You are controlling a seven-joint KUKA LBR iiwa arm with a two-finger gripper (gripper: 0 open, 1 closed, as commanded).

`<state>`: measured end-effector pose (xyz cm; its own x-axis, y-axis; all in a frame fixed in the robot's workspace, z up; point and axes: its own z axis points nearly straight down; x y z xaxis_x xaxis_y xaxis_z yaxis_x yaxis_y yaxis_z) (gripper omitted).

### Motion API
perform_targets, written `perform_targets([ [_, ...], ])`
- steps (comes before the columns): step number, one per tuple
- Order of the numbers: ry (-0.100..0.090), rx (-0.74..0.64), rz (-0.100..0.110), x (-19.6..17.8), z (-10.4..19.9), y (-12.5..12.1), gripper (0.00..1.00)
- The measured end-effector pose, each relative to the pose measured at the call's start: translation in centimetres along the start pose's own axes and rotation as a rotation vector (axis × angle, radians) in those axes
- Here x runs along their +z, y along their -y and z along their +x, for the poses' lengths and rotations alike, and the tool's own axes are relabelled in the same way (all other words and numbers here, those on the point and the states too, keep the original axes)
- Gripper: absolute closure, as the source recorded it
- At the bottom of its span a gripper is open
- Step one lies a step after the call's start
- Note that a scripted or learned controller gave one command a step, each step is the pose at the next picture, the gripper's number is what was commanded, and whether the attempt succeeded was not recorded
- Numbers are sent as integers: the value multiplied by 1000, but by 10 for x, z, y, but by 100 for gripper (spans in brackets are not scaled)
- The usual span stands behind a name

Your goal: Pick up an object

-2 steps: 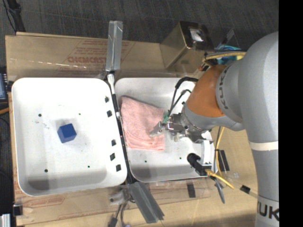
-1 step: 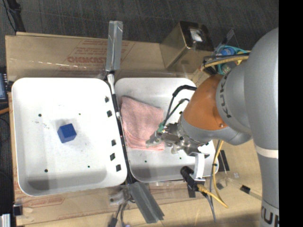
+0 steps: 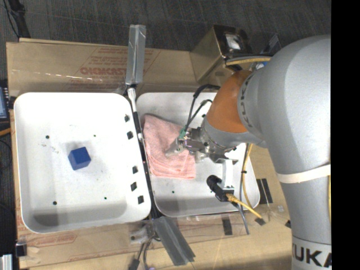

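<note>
Camera view: tool (image 3: 181, 145) on pink cloth (image 3: 163, 148)

Two shallow white bins sit side by side on the tabletop. The left bin (image 3: 34, 151) holds a small blue cube (image 3: 79, 157), lying a little left of that bin's middle, well apart from its walls. In the right bin (image 3: 169, 204), a crumpled pink cloth (image 3: 163, 145) lies against the wall shared with the left bin. The grey arm (image 3: 292, 117), with its orange band (image 3: 225, 108), reaches in over the right bin's far side. Its hand (image 3: 183, 144) is down at the cloth's right edge, touching the fabric, which looks bunched up there.
</note>
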<state>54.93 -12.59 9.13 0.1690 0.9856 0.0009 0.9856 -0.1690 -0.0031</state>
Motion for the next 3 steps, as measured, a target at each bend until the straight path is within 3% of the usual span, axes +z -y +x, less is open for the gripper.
perform_targets([
  [1, 1, -187, -1, -1, 12, -66, 0],
  [2, 0, -112, 1, -1, -37, -48, 0],
  [3, 1, -194, -4, -2, -55, -56, 0],
])
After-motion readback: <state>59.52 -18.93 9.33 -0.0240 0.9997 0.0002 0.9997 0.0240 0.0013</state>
